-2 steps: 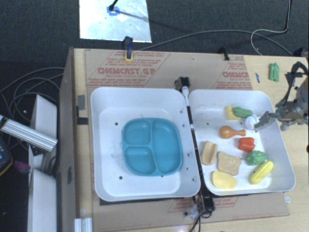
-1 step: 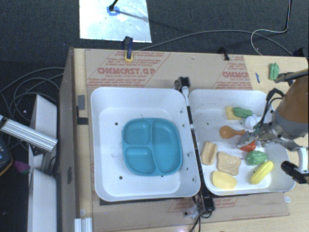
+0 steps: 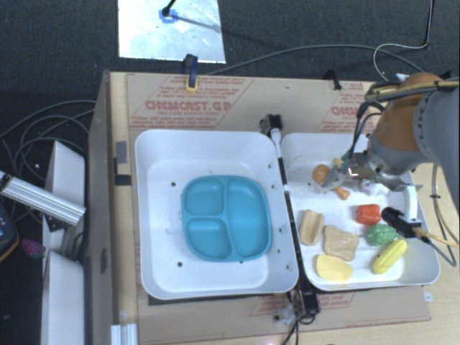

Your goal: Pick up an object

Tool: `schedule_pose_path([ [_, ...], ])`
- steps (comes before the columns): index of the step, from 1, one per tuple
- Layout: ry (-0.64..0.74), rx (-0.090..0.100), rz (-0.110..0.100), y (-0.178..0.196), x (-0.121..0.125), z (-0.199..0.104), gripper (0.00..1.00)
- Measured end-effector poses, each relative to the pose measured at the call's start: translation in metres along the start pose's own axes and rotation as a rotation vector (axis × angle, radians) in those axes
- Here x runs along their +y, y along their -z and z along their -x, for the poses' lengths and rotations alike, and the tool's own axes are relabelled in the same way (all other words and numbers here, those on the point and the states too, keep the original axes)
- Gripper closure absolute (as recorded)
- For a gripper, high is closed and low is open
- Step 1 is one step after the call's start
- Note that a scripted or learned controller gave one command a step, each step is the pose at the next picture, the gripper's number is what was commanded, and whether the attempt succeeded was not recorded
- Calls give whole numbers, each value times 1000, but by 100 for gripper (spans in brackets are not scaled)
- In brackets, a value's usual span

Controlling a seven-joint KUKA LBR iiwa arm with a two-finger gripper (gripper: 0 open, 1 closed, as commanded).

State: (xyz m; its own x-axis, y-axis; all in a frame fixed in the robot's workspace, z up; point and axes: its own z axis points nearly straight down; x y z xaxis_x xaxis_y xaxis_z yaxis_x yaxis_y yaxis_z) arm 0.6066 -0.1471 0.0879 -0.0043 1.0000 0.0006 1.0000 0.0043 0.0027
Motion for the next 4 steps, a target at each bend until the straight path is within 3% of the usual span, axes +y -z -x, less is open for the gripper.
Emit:
schedule_pose_path([
  [1, -3, -2, -2, -4, -42, 30, 0],
  [2, -5, 1, -18, -6, 30, 46, 0],
  [3, -15, -3, -61, -8, 49, -3, 0],
  [4, -10, -3, -67, 2, 48, -2, 100],
])
